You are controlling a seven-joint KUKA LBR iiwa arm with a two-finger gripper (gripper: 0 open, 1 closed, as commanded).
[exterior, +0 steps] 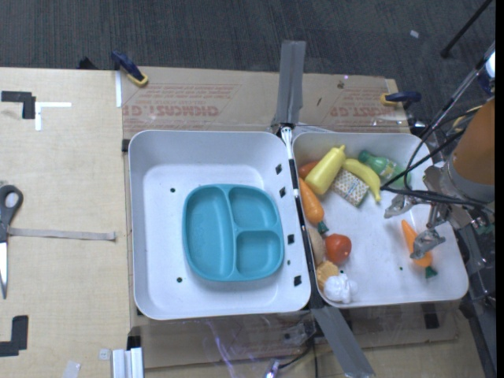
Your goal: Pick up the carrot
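Observation:
A small orange carrot [410, 235] with a green end lies in the right bin [378, 290] near its right wall. My gripper [411, 224] hangs right over it and is open. One silver finger [395, 205] is up-left of the carrot, and the other finger [428, 241] overlaps its right side. Nothing is lifted between them. A second, longer orange carrot-like piece [311, 200] lies along the same bin's left wall.
The right bin also holds a yellow bottle [326, 169], a banana [364, 174], a green item [378, 164], a tan block [350, 187], a tomato [338, 247] and a white piece [339, 289]. The left bin [150, 235] holds a teal divided plate [234, 232].

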